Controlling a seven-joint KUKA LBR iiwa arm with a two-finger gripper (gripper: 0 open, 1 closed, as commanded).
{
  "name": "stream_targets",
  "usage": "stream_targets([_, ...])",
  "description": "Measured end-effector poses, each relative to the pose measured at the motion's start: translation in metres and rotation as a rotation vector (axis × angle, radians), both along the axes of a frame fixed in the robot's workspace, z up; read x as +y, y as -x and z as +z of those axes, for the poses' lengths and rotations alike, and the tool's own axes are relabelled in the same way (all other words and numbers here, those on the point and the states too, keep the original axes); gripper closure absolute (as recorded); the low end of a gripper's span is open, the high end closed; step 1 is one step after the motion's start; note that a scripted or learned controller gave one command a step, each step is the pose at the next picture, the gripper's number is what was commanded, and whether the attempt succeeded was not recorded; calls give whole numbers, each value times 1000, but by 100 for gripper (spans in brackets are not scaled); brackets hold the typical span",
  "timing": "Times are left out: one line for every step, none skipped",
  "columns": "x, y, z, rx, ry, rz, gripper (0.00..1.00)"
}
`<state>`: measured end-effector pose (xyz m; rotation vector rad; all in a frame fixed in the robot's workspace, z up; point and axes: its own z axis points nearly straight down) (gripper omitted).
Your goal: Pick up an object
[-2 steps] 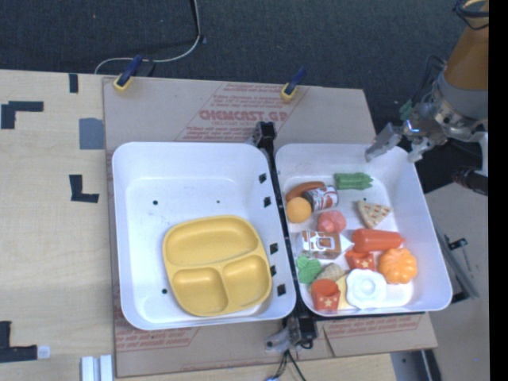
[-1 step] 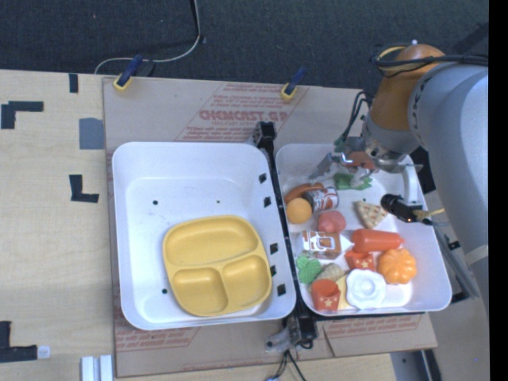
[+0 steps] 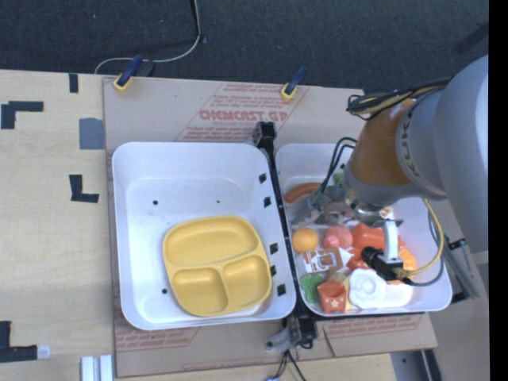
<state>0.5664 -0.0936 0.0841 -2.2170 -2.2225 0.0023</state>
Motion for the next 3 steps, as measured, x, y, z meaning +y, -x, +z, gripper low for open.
stream_targets([-3,-61,1,-6,2,1,0])
stream_targets([-3,-59,11,-3,1,0,100])
stream_targets([59,-13,105,-4,-2,4,100])
